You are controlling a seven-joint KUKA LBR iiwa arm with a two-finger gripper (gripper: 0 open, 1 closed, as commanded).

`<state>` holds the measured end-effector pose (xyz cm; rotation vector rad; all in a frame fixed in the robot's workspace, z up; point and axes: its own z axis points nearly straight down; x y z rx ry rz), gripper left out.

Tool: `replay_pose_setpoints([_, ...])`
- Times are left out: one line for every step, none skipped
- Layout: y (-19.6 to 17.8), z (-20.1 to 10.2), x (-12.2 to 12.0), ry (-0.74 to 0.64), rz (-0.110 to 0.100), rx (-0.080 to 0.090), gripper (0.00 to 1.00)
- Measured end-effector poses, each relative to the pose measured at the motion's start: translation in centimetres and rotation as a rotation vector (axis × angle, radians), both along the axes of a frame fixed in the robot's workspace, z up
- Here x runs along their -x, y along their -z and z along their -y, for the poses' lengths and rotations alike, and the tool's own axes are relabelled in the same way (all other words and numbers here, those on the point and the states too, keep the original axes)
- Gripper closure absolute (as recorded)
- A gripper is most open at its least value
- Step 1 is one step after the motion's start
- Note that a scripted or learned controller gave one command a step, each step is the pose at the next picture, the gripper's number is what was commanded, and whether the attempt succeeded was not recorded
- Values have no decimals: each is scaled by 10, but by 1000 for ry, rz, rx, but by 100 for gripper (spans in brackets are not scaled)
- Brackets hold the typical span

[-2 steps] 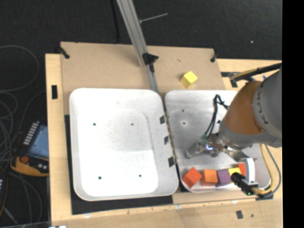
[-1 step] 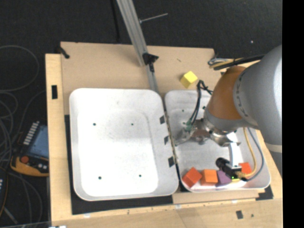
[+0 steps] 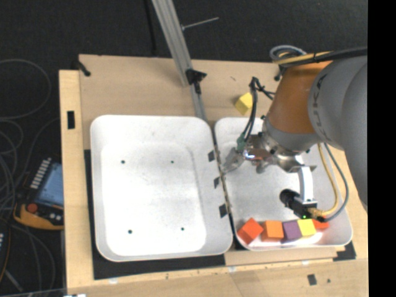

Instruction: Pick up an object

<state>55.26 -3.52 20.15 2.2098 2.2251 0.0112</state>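
Blocks (image 3: 278,229) below hand (image 3: 247,156)

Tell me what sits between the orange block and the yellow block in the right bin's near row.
In the camera view, a lighter orange block and a purple block sit between the orange block and the yellow block.

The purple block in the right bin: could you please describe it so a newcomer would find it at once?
Start at the right bin and follow its near edge, where a row of small blocks lies. The purple block sits between the orange block and the yellow block, the row's only purple piece.
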Motion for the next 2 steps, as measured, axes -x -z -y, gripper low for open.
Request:
replay_pose_setpoints([-55,-39,38,0,-4,-1,0])
replay_pose_setpoints([-52,-35,37,2,-9,3,0])
